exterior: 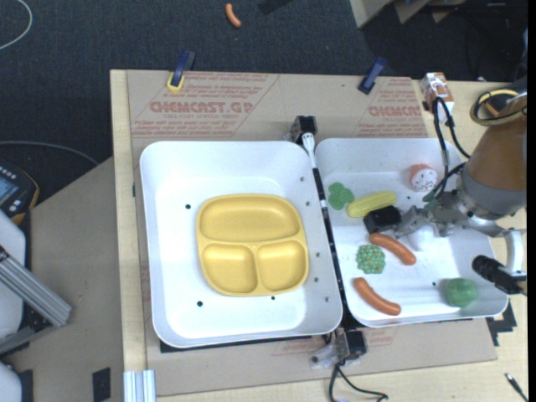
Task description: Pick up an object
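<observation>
The left bin [159, 224] holds a yellow divided plate [251, 243]. In the right bin [469, 308] lie a corn cob [371, 203], broccoli [371, 258] and two sausages [392, 247]. The gripper [400, 222] hovers beside a black object [381, 218], far of the sausage; whether it grips, I cannot tell.

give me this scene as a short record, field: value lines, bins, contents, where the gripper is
left bin: holds a yellow divided plate, three compartments
right bin: holds toy food
corn: upper middle, next to a green leafy piece
sausages: one mid-bin, another near the front edge
broccoli: between the two sausages
green round piece: front right corner
pink round piece: back of the bin
gripper: low over the right bin, by the corn and the mid-bin sausage
grip: cannot tell
</observation>
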You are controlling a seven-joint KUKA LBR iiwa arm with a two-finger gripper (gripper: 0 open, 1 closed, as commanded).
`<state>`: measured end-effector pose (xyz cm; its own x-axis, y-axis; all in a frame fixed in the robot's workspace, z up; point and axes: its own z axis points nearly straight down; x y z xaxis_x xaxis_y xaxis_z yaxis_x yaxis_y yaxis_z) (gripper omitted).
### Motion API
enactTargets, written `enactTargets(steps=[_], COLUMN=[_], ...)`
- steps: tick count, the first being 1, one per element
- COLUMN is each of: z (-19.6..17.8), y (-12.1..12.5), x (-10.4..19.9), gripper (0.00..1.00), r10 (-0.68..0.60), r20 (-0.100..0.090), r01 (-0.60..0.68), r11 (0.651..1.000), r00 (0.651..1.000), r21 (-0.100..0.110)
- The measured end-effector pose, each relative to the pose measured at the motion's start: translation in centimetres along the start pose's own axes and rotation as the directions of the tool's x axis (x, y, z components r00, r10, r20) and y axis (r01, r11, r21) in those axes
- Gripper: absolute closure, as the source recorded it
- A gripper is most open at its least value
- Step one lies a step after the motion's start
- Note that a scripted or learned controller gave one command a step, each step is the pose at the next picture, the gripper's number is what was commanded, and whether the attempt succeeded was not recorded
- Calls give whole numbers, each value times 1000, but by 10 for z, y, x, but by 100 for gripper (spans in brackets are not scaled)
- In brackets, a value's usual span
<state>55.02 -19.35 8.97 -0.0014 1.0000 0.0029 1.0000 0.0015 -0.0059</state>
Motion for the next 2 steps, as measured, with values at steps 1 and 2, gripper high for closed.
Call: enactTargets(steps=[1,2], z=[6,-6], y=[0,1], x=[0,0], gripper=[0,100], r10=[2,2], r20=[1,3], r01=[-2,-2], r11=[1000,1000], r00=[1000,1000], r21=[-2,-6])
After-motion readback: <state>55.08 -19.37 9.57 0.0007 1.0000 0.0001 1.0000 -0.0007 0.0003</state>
